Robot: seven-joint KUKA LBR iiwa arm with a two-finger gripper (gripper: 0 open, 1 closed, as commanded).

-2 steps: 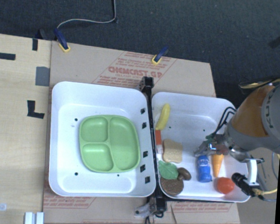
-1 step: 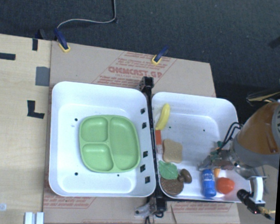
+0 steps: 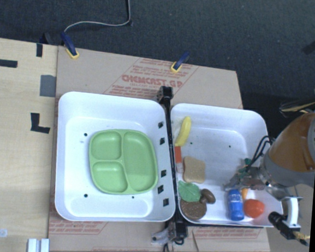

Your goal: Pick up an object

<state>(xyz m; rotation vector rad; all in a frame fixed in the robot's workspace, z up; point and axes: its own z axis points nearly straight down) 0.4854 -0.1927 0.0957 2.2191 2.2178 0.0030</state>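
Though upright, blue bottle point(image 3: 236, 205) beside tomato point(image 3: 254, 208)

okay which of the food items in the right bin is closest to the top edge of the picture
The yellow banana, lying lengthwise along the divider side of the right bin. The tan bread slice, green piece and brown cookie all sit lower.

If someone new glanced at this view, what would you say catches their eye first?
Probably the green divided plate, lying alone in the middle of the left bin. Next, the cluster along the right bin's left and near edges: a yellow banana, tan sponge, blue bottle and red ball. The arm reaches in at the right, above that corner.
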